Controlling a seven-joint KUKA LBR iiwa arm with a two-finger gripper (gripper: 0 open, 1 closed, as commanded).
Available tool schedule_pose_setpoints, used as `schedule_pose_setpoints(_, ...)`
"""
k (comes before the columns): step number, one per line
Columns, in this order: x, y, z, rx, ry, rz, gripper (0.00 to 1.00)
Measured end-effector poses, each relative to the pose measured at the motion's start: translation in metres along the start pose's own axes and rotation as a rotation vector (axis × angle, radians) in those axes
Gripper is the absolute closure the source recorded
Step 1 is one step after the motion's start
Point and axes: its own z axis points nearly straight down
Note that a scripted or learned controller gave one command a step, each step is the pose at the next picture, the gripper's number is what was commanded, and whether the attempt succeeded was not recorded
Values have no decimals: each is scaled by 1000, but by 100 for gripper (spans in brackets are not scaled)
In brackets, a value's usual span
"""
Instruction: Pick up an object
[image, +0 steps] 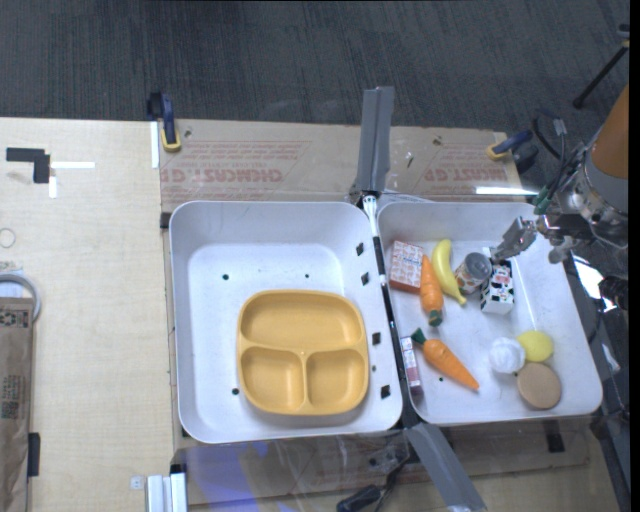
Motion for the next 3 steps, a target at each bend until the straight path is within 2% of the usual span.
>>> schedule_pose_setpoints(1,-28,39,95,-5,-1,4,0)
schedule_pose_setpoints(2,-35,49,109,-32,-9,-92,0)
schedule_pose_setpoints(3,-31,58,113,-50,-15,-118,0)
